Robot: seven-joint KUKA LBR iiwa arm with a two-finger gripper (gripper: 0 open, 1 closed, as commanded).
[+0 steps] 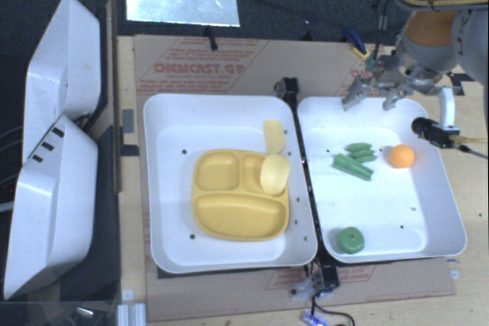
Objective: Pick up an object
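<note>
The tool (376,97) is hanging over the far edge of the right bin (443,240), its fingers spread apart and gripping nothing. Below it in that bin, green beans (354,161) are lying near the middle, an orange ball (402,156) is sitting just to their right, and a green disc (351,240) is resting near the front wall. In the left bin (164,164) a yellow tray (229,198) is lying flat, with a pale cup (275,173) tipped on its right rim and a yellow piece (273,136) just behind it
</note>
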